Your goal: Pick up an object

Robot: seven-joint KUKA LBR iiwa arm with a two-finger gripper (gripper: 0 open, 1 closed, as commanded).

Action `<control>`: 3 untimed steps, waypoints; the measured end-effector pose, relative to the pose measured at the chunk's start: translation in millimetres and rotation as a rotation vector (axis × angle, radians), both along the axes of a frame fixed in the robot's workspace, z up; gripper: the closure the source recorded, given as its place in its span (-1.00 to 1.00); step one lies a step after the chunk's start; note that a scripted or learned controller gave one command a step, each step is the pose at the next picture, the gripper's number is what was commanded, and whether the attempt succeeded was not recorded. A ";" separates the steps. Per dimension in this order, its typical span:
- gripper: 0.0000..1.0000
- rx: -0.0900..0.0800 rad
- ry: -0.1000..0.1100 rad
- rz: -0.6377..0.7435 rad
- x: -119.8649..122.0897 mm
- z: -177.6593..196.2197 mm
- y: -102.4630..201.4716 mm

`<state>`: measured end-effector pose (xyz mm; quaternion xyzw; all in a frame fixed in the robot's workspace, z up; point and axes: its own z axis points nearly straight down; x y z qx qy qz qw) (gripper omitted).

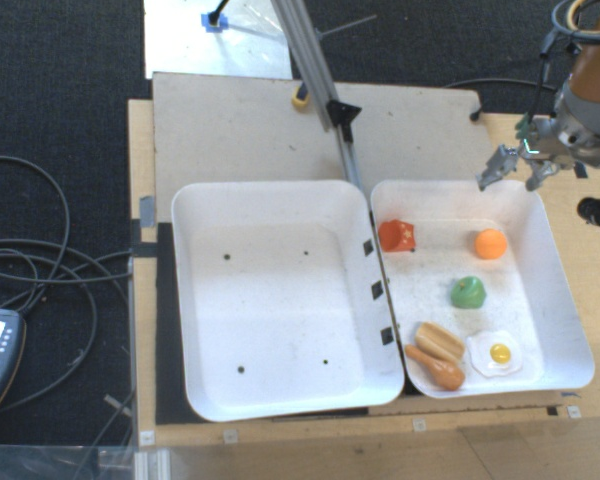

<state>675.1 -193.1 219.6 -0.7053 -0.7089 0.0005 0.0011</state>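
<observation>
toys lie together in your right-hand shallow white bin (pixel 555 268): a small orange ball (pixel 491 244) near its far right side, a green round fruit-like piece (pixel 468 292) just below and left of it, a red blocky piece (pixel 397 235) close to the wall shared with the other bin, and toward the near edge a tan hot-dog bun (pixel 439 341) touching a reddish-brown sausage (pixel 436 366), with a white fried egg with a yellow yolk (pixel 497 354) just beside them on the right. none of these is lifted; each rests on the bin floor.

your claw (pixel 518 169) hangs over the far right corner of that bin, above its rim and well apart from the ball, the nearest toy. its two grey fingers (pixel 496 169) are spread, with nothing between them. the grey arm with its orange band (pixel 592 73) comes in from the right.

the left-hand white bin (pixel 195 298) shows only small dark specks on its floor. both bins sit on a pale wooden table (pixel 240 118), with a slanted metal pole (pixel 310 53) crossing above it and black cables (pixel 40 258) on the dark floor to the left.
</observation>
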 end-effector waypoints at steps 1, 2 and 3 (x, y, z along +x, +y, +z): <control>-1.00 -0.002 -0.004 0.002 0.9 3.1 0.1; -1.00 -0.001 0.000 -0.003 2.3 -54.4 -8.3; -1.00 0.000 0.000 0.002 7.3 -113.7 -2.0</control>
